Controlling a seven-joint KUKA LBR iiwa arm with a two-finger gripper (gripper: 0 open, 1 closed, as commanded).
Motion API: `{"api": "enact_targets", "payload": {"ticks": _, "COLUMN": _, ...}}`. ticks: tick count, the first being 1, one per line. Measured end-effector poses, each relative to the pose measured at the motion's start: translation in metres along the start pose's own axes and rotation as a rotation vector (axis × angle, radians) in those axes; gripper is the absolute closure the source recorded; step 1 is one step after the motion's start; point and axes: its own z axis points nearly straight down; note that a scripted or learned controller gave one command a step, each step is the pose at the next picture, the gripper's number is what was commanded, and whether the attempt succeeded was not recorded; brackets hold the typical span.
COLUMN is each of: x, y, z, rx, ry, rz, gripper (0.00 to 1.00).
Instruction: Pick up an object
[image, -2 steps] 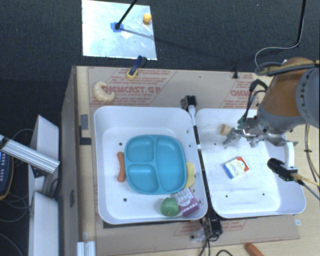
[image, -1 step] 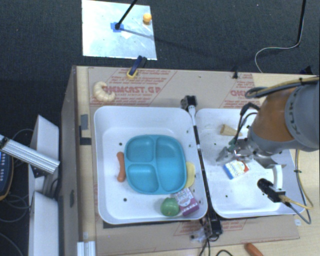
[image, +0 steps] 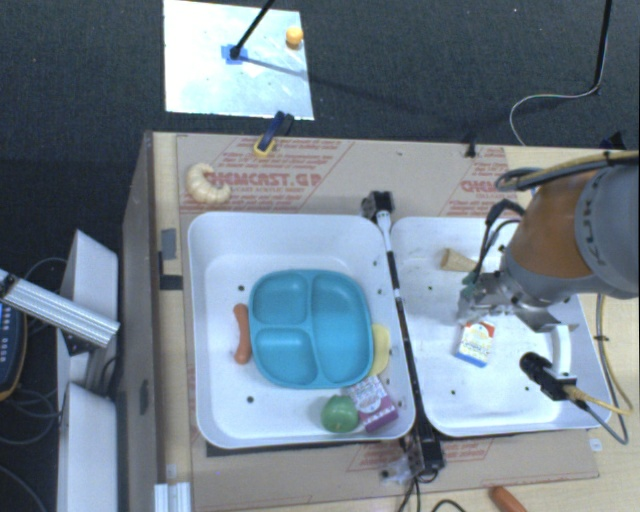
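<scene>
White, blue and red, the carton (image: 475, 344) lies flat on the floor of the right bin (image: 440, 405), clear of the walls, and I take it as the target. The gripper (image: 481, 306) hangs just above the carton's upper edge, at or very near it; from this slanted view I cannot tell whether it is released, clenched, or touching the carton, and nothing is visibly held. My judgement is that the step in hand is the final alignment and descent. To do it well: centre the gripper over the middle of the carton, not its edge; turn the wrist so the closing direction runs across the carton's narrow side; descend straight down until close to the bin floor; close; then lift vertically and confirm that the carton leaves the floor. The carton sits low and flat, so a shallow grasp is likely to slip or tip it. A tan wedge (image: 458, 261) lies near the far wall, apart from the carton, and should not interfere. The arm (image: 560, 240) reaches over the right side, so I would keep lateral corrections small. The left bin (image: 215, 300), with its blue plate (image: 305, 325), needs no attention.
</scene>
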Motion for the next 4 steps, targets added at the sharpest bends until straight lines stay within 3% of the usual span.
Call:
{"api": "enact_targets", "payload": {"ticks": 1, "x": 0.000, "y": 0.000, "z": 0.000, "rx": 0.001, "ry": 0.000, "rz": -0.001, "gripper": 0.00}}
{"api": "enact_targets", "payload": {"ticks": 2, "x": -0.030, "y": -0.018, "z": 0.016, "rx": 0.021, "ry": 0.010, "rz": 0.000, "gripper": 0.00}}
{"api": "enact_targets", "payload": {"ticks": 3, "x": -0.029, "y": -0.017, "z": 0.006, "rx": 0.019, "ry": 0.010, "rz": -0.001, "gripper": 1.00}}
{"api": "enact_targets", "payload": {"ticks": 4, "x": 0.018, "y": 0.038, "z": -0.051, "rx": 0.018, "ry": 0.010, "rz": -0.004, "gripper": 1.00}}
